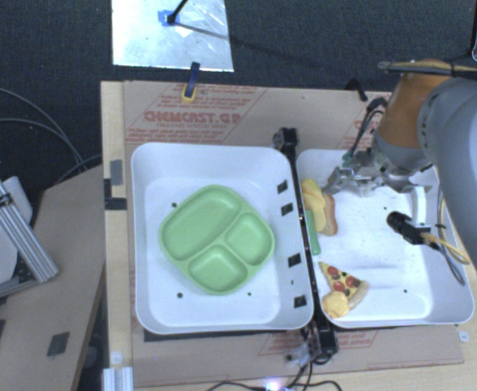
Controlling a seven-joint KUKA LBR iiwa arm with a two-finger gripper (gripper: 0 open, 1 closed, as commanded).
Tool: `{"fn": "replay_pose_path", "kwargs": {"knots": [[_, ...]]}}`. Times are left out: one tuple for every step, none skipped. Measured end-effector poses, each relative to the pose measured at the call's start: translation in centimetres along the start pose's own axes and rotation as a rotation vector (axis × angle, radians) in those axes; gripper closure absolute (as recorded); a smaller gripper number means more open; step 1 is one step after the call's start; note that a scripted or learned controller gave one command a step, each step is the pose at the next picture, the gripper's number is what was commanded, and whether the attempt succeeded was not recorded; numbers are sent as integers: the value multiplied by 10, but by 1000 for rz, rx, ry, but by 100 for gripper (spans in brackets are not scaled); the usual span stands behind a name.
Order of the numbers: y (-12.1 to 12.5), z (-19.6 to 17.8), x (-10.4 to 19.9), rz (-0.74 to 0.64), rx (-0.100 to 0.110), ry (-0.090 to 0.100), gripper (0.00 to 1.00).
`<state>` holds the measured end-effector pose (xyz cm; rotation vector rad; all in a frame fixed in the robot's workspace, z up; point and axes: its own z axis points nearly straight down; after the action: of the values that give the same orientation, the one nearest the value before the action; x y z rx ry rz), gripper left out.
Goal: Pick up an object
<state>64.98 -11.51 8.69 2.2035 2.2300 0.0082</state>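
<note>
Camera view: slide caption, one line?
Gripper hovers over right bin near toy hot dog; green plate in left bin.

The arm [466, 137] runs off the right edge behind the jaws, and its grey bulk hides the right bin's [393, 287] far-right corner and part of its right wall. Just left of the jaws, a yellow-and-tan thing [318, 206] is too blurred to name. Red lettering [281, 345], well nearer the camera than the jaws, is half covered and unreadable.

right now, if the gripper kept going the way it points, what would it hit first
The gripper points toward the view's lower left, so probably the yellow and tan toy food beside it, though depth is unclear.
</note>
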Motion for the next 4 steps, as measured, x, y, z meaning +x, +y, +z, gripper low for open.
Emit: {"fn": "replay_pose_path", "kwargs": {"knots": [[-53,2,-98,19,8,-3,0],[-165,-4,-88,17,16,4,0],[-141,1,-90,8,6,0,0],[-141,-10,-90,8,3,0,100]]}}
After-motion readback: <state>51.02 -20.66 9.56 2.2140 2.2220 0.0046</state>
